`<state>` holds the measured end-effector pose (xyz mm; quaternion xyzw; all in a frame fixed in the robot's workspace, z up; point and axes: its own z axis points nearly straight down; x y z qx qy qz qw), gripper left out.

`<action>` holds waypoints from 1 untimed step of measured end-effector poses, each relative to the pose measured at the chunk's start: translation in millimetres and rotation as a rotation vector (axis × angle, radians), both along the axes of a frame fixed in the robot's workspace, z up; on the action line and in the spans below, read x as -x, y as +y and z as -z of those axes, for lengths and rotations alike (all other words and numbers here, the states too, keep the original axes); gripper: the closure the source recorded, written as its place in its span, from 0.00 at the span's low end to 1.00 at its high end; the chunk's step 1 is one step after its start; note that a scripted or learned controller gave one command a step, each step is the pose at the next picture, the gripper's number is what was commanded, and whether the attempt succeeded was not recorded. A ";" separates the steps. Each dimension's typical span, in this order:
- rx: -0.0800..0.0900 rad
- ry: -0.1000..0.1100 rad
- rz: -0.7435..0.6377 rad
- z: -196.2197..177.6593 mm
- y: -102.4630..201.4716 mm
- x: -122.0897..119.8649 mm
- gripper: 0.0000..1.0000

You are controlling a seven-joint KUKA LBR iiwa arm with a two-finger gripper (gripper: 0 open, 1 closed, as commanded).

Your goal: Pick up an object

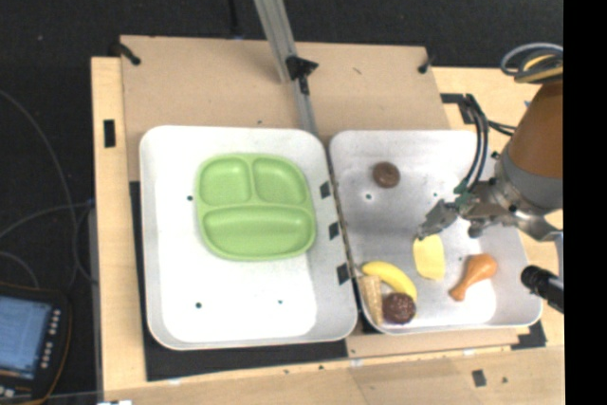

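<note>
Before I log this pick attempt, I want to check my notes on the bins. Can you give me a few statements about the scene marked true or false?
1. The green divided plate lies in the left bin. True.
2. The banana lies in the left bin. False: it lies in the right bin, near its front edge.
3. The hand is above the right bin, close to the pale yellow piece. True.
4. The orange drumstick-shaped toy sits on the green divided plate. False: it lies on the right bin's floor, right of the pale yellow piece.
5. A brown round item lies alone toward the back of the right bin. True.
</note>
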<state>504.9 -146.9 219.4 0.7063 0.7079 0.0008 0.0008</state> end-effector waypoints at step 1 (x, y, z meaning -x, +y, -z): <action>0.000 -0.001 0.002 0.0 -0.2 0.0 0.00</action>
